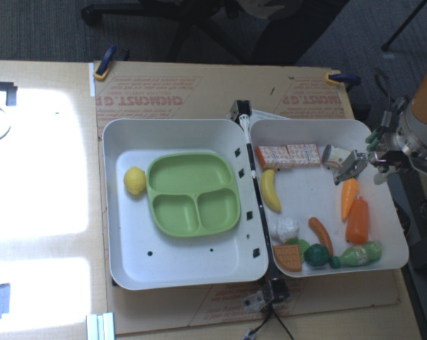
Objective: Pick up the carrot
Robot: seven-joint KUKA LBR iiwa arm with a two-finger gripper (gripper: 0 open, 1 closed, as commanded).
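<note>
Nearest, a green plastic bottle (357,254) lies along the front wall of the right white bin (394,211). Behind it, the tapered orange plastic carrot (348,197) lies on the floor, its top just under the metal two-finger gripper (352,167), whose state I cannot tell.

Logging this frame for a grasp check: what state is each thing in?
claw: just above the carrot's top end, grip unclear
carrot: lying in the right bin
banana: lying by the divider
lemon: beside the green tray
green tray: flat in the left bin
</note>
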